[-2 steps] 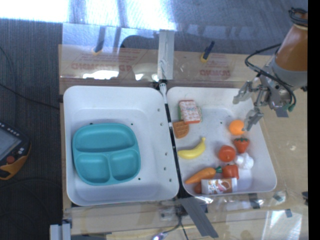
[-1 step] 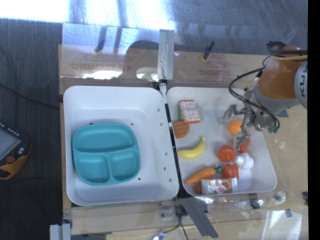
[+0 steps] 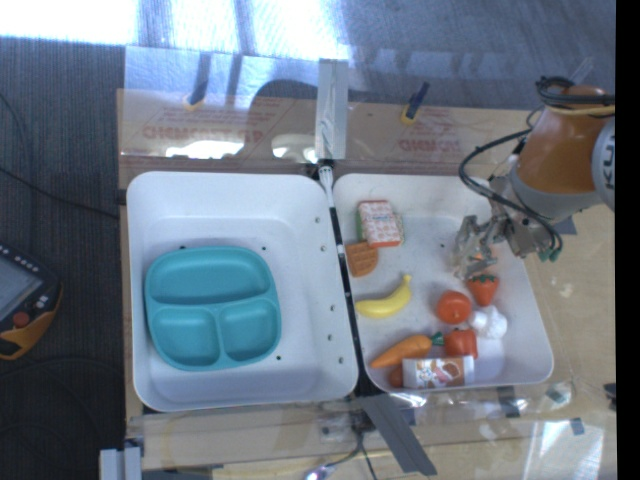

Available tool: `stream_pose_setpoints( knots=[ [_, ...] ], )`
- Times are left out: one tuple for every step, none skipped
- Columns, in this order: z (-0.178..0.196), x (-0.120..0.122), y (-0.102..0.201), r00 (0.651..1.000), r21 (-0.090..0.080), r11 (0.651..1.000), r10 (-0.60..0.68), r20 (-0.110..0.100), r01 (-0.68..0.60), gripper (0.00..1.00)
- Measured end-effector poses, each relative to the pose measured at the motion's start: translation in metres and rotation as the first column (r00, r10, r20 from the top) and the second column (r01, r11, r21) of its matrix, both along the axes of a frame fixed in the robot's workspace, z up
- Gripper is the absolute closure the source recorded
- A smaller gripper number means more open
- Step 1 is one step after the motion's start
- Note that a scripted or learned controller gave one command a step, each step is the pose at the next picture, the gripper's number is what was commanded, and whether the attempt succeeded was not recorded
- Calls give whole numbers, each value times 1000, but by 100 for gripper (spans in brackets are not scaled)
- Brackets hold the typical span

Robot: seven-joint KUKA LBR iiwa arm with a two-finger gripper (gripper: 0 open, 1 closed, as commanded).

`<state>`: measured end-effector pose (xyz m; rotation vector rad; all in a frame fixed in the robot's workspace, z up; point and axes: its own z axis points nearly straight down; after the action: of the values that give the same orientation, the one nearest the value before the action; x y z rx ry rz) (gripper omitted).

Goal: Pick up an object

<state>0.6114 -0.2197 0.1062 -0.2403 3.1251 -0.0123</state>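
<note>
we see two shallow white plastic bins side by side on a pale worktop (image 3: 580,298), their walls smooth and softly rounded at the corners. the left bin (image 3: 300,208) holds a glossy teal tray (image 3: 212,306) with three moulded compartments. the right bin (image 3: 520,368) carries toy food, all of it with a plastic look: a flat printed box (image 3: 379,223) near the top, a brown wedge (image 3: 361,259) just below it against the dividing wall, a curved yellow banana (image 3: 385,301), a round red tomato (image 3: 453,306), a tapered orange carrot (image 3: 403,349) with a green tip, a small red block (image 3: 461,342) touching that tip, a lumpy white piece (image 3: 489,321) and a bottle (image 3: 433,372) lying on its side along the lower edge. the strawberry (image 3: 484,288), red and cone-shaped with a green cap, sits near the bin's right wall, just above the white piece. the claw (image 3: 474,253) hangs right over it, metallic and cluttered with cables, its tip at or just above the green cap; we cannot tell how far it is open, nor whether it grips anything.
</note>
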Motion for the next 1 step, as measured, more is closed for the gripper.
stream_pose_setpoints(
  knots=[
    [0, 0, 0, 1000, 0, 1000, 0, 0, 0, 0]
  ],
)
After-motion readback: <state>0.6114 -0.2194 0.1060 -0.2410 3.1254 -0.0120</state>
